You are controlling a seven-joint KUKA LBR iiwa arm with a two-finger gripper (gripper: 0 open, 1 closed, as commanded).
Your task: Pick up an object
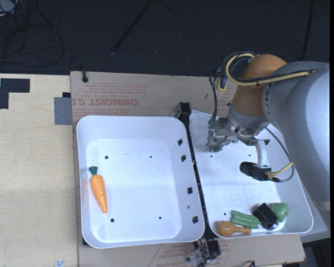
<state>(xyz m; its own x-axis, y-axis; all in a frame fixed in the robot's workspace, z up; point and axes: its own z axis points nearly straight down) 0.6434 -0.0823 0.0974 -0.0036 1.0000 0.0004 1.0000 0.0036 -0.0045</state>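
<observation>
My gripper (215,142) hangs low over the far left part of the right bin (228,191), close to the divider between the bins. No object shows under it or in it. The right bin's loose objects lie along its near edge: a tan gourd-shaped toy (232,228), a green pod-like toy (245,219), a black block (265,215) and a green piece (279,209) behind it. An orange toy carrot (98,192) with a green top lies at the left side of the left bin (133,132), far from the gripper.
The grey arm (300,121) with its orange band (256,85) covers the right bin's far right corner. A black connector on a yellow cable (255,170) hangs over the middle of the right bin. Cardboard (133,93) lies under both bins.
</observation>
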